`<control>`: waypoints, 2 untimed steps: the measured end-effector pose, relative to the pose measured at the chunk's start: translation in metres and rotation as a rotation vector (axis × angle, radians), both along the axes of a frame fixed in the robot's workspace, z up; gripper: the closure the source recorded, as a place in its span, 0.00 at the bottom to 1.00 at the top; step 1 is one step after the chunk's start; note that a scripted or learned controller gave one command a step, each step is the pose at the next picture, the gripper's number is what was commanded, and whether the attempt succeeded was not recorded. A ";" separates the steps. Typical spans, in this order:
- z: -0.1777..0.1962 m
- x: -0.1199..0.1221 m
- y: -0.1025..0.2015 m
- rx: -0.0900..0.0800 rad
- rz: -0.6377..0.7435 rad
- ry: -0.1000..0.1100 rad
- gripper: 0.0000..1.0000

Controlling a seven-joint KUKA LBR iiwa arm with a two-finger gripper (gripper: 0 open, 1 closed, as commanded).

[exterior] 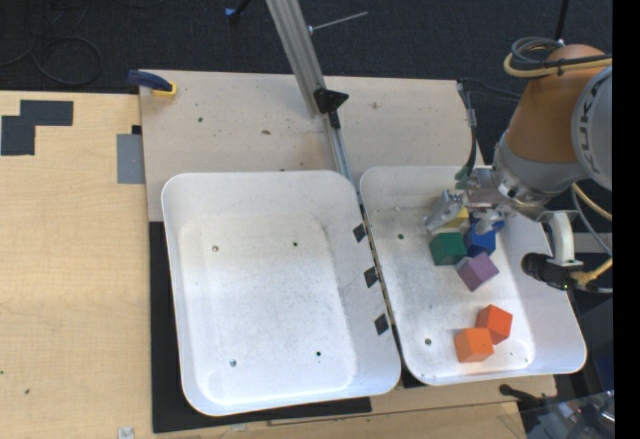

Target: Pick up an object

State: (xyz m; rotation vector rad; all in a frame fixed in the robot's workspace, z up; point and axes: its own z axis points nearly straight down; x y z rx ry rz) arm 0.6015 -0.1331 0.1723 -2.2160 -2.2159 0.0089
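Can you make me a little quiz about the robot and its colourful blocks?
1. True or false: the green block lies in the left bin.
2. How many orange blocks are in the right bin?
3. Which block lies nearest the gripper: A purple block, B yellow block, C an orange one?

Key: 1 false, it is in the right bin. 2 two. 3 B.

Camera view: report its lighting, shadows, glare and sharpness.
Camera view: even, soft overhead light; both white bins read bright without blown glare; short soft shadows under the coloured blocks, such as the orange block; the gripper and blocks beneath it look slightly smeared; the dark floor behind stays dim.
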 end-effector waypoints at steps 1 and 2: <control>-0.059 0.000 -0.008 0.000 -0.001 0.000 0.00; -0.081 0.001 -0.007 -0.001 -0.001 -0.008 0.00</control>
